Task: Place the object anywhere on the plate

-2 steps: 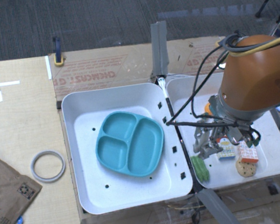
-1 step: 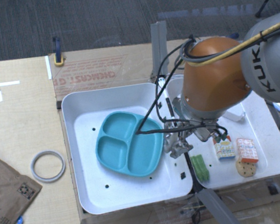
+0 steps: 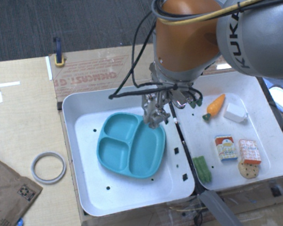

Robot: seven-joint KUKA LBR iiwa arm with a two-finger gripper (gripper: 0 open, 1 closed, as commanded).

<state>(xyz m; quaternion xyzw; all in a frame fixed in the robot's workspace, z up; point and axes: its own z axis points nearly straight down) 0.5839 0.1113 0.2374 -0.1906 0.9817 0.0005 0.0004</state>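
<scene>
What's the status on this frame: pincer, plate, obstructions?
Pincer over the teal three-section plastic plate's upper right rim. Nothing lying on the plate. Orange toy carrot and other items in the right white bin.

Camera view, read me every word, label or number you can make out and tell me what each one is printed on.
"KUKA": on the grey arm, top right, partly cut off.
"BOX": on the brown cardboard at the left edge; its other printing is too small.
Red mirrored print on the cardboard sheet behind the bins: not legible.
Small packets in the right bin: printing too blurred to read.
</scene>
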